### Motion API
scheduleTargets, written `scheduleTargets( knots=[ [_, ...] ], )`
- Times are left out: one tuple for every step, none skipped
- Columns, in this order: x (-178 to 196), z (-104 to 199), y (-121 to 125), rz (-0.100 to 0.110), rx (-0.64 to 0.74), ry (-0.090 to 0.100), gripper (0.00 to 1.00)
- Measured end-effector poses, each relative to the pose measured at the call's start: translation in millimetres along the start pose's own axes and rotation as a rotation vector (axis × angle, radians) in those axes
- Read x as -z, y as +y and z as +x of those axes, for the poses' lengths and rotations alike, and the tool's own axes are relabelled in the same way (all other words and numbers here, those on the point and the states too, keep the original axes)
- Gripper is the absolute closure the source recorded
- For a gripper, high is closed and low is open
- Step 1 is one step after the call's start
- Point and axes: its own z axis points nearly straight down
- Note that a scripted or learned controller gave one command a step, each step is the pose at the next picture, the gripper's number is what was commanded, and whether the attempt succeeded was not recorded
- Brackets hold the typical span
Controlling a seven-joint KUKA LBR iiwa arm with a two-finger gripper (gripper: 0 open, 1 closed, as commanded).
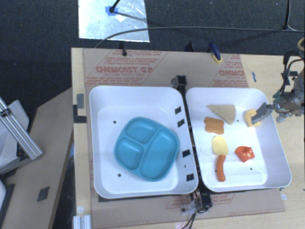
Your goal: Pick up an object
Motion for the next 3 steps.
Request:
scheduleTargets(
  knots=[
    [6, 1, 2, -0.011, 0.003, -0.003, 0.0],
    [-43, 2, -7, -0.008, 0.0, -0.001, 0.0],
    [-92, -8, -7, -0.007, 0.0, -0.002, 0.0]
  ],
)
